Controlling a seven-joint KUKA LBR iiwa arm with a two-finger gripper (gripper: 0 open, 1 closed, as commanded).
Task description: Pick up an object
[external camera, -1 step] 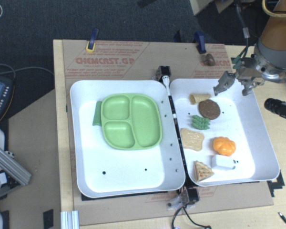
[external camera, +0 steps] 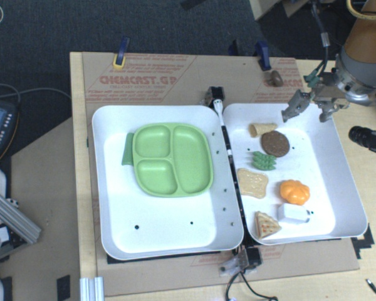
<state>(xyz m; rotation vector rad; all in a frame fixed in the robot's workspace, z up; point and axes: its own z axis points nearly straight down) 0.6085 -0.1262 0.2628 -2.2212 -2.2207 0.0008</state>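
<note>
With nothing grasped yet, the gripper [external camera: 312, 105] hangs spread wide just above the brown cookie [external camera: 276, 143], so the next move likely calls for a descent onto it

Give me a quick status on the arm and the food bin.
Gripper open, above right bin's far edge, holding nothing. Brown patty nearest, untouched. Nothing blocking it.

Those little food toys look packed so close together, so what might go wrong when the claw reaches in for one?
Likely trouble:
1. The brown round patty touches the tan piece and sits right by the green leafy piece, so the open gripper may nudge or catch a neighbour.
2. The bread slice lies flat and could slip out.
3. The orange piece is rounded and may roll away.
</note>
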